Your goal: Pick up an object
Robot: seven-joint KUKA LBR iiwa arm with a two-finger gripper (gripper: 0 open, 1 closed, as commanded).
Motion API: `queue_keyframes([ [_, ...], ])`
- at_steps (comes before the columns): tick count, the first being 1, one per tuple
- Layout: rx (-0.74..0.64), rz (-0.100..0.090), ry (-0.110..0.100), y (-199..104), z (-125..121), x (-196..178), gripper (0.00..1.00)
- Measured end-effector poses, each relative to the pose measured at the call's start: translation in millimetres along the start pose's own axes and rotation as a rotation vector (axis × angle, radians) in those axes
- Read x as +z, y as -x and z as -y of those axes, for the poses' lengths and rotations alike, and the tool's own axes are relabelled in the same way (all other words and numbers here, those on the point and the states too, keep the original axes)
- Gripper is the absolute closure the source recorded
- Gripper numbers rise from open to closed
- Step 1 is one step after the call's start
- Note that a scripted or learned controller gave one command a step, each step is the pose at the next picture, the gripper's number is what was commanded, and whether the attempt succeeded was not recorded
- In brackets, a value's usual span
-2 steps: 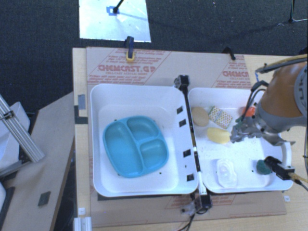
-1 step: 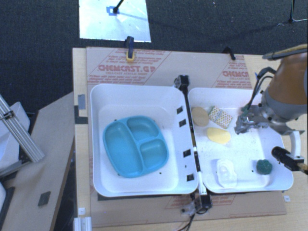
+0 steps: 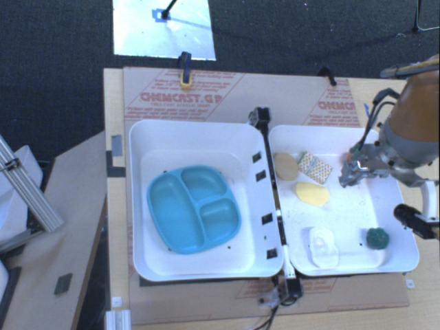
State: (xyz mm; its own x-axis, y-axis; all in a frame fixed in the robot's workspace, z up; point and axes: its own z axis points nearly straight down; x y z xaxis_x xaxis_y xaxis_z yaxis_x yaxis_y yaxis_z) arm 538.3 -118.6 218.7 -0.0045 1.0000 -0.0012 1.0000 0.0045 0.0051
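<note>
Yellow oval soap [image 3: 312, 194] smooth, checkered pouch [image 3: 315, 167] beside, metal pincer [image 3: 348, 178] nearby, grip state unclear

My arm [image 3: 412, 122] reaches in from the right, orange band above the wrist, bent downward; my gripper [image 3: 349, 177] points low and leftward, nothing visibly between its tips.

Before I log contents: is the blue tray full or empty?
Empty. All three compartments of the blue tray, in the left bin, show bare blue.

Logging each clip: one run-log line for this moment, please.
hand: over right bin, nothing gripped | nearest: yellow piece | left bin: blue divided plate
</note>
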Motion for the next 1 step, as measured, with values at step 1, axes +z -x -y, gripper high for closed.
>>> queue_keyframes([
  [1,-0.005,-0.003,-0.003,-54.3,-7.6,8.5,1.00],
])
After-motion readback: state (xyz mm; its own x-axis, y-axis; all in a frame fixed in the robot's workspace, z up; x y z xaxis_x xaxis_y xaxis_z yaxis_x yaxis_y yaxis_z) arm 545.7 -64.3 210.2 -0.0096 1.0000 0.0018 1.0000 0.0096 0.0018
